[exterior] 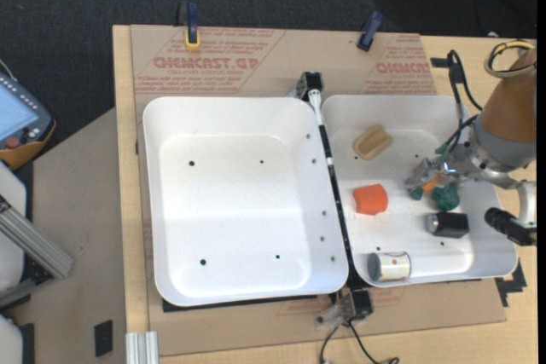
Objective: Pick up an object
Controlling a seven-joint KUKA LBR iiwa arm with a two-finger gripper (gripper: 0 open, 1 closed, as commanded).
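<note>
Two white bins sit side by side; the left bin is bare, and the right bin holds every candidate. Camera view: my gripper hangs low over the right bin's far side, beside a green object that lies just below it. Whether it is released or clenched I cannot tell, and nothing is visibly between its tips. An orange block, a tan block, a black piece and a small can lie apart around it. I judge the step to be the approach: next I must centre over one object, most likely the green one, and descend.
</note>
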